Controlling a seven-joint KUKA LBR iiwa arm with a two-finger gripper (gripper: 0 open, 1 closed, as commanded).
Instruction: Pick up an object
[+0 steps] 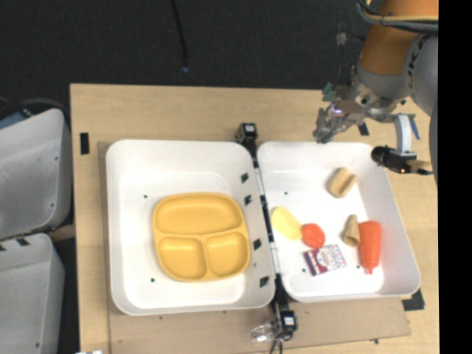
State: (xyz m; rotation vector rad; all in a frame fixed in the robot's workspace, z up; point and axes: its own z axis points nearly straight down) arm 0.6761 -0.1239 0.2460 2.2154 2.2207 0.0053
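Gripper (325, 128) state unclear, smooth orange carrot (370, 245), round tomato (313, 235), glossy yellow tray (200, 236)

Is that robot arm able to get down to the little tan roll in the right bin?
Probably yes. The gripper hangs above the bin's far rim, and the tan roll lies alone, apart from the other items, with nothing over it.

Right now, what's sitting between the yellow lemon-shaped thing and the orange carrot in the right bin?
In the camera view, a small red tomato-like piece and a tan cone-shaped piece lie between the yellow piece and the carrot.
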